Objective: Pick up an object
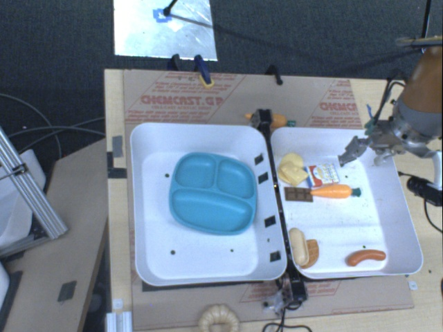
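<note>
My gripper hovers over the back right part of the right bin, its two fingers spread open with nothing between them. Just left of and below it lie a small red, white and blue carton, an orange carrot and a brown chocolate bar. A pale yellow food piece rests near the divider. At the bin's front sit a hot dog bun and a sausage.
The left bin holds a blue divided plate. A small orange item lies behind the bins and a beige ring-shaped pastry lies in front of them. Black clips run along the divider between the bins.
</note>
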`<control>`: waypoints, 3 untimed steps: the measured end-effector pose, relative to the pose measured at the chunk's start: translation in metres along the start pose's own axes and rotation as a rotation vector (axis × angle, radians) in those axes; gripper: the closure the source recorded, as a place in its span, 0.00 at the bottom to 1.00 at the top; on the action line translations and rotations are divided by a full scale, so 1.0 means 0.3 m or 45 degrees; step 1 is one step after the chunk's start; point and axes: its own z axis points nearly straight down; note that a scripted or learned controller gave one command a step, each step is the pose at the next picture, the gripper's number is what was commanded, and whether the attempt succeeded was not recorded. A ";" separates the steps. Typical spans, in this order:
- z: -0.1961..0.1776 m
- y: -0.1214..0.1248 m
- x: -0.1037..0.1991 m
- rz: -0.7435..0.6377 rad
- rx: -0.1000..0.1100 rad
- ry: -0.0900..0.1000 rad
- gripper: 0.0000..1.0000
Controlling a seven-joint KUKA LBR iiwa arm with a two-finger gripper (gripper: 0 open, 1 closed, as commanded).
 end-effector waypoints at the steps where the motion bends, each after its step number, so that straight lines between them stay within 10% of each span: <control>1: -0.027 0.010 0.001 -0.003 -0.017 -0.003 0.00; 3: 0.268 -0.016 -0.016 -0.001 -0.012 -0.002 0.00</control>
